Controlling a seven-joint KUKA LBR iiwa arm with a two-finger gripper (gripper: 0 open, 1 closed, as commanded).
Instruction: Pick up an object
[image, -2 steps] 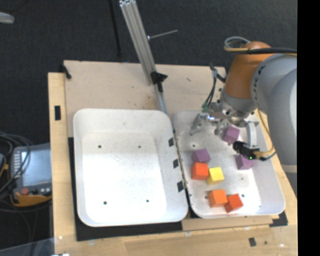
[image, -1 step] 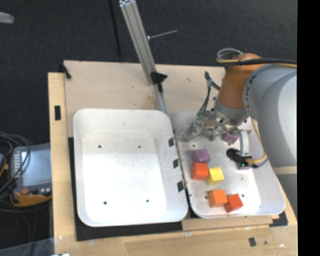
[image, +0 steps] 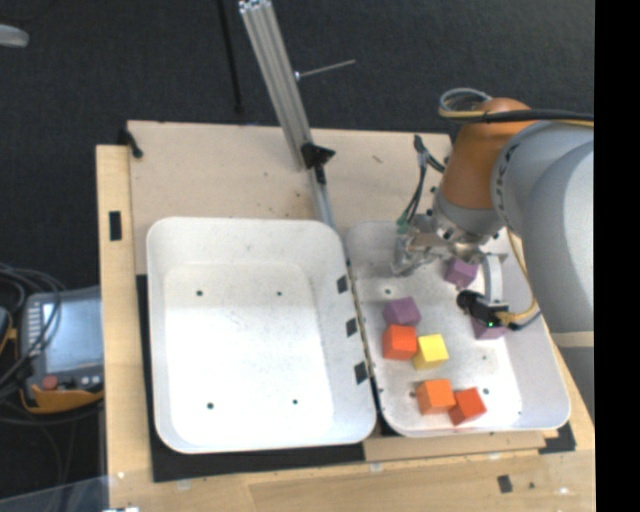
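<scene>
Several small blocks lie in the right bin (image: 530, 395). A purple block (image: 402, 311) sits above an orange-red block (image: 400, 342), with a yellow block (image: 433, 350) beside it. An orange block (image: 434, 395) and a red block (image: 467, 405) lie close together near the front rim. My gripper (image: 432, 256) hangs low over the back part of this bin, under the orange wrist band. Another purple block (image: 461, 271) lies right at the gripper's lower right side. A third purple block (image: 489, 329) is partly hidden behind a black part of the arm.
The left bin (image: 250, 330) is a shallow white tray sharing a black-clipped divider with the right one. A slanted metal pole (image: 285, 100) rises behind the bins. The large grey arm body (image: 555, 220) covers the right bin's far right side.
</scene>
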